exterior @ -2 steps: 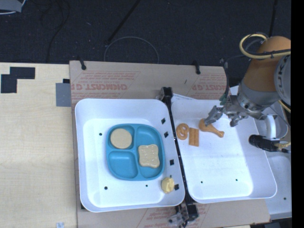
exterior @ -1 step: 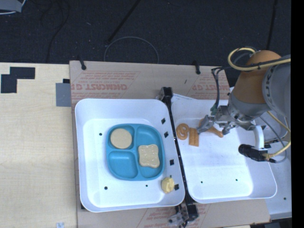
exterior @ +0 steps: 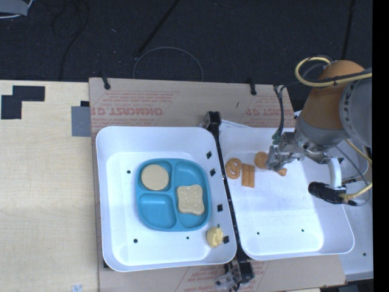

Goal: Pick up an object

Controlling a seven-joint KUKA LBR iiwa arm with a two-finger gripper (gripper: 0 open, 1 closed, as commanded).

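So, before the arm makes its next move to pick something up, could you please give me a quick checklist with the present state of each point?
1. Gripper is down over the right bin: ok.
2. A target lies close by: ok, a small round orange piece sits right beside the gripper, with a pretzel-shaped piece and an orange rectangular piece just beyond it.
3. Something is between the fingers: cannot tell.
4. Fingers open or shut: cannot tell, they are too small and shadowed.
5. Left bin items are out of the way: ok, the blue tray and the yellow lump lie across the divider.
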